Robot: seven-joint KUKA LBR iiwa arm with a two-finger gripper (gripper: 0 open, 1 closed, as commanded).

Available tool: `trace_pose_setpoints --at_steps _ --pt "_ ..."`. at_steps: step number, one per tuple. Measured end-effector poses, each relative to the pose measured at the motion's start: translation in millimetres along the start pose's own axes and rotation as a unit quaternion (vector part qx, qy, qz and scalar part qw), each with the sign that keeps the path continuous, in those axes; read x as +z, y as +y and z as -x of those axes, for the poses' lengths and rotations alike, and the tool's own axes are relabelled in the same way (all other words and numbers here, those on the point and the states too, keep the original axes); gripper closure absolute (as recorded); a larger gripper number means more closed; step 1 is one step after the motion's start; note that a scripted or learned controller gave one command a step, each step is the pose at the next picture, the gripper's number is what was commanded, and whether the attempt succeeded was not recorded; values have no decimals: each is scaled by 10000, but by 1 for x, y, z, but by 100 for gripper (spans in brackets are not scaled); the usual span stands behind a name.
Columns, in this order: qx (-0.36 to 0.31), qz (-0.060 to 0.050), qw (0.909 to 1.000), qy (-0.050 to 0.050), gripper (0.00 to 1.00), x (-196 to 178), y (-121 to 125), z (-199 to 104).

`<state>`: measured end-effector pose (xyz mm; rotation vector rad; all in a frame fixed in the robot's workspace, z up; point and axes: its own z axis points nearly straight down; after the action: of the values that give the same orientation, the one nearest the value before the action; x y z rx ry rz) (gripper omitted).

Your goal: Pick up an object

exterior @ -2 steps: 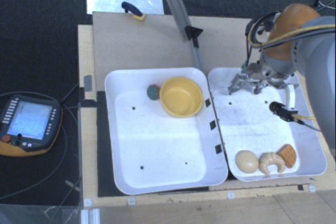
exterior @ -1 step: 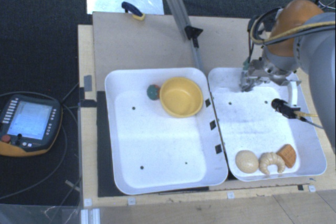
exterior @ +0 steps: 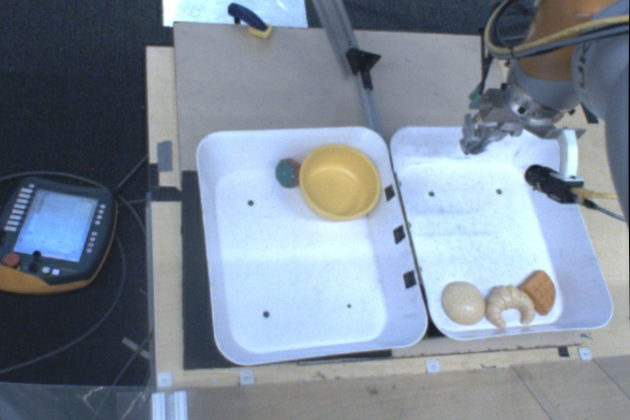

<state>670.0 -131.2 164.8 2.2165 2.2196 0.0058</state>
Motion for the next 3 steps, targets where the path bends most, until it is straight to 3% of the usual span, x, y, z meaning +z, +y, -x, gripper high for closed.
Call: trace_pose_setpoints --at_steps 2,3 --pt "2 -2 10000 0 100 -114 -4 -3" --pt "-9 -27 10000 6 100 -109 -23 -40"
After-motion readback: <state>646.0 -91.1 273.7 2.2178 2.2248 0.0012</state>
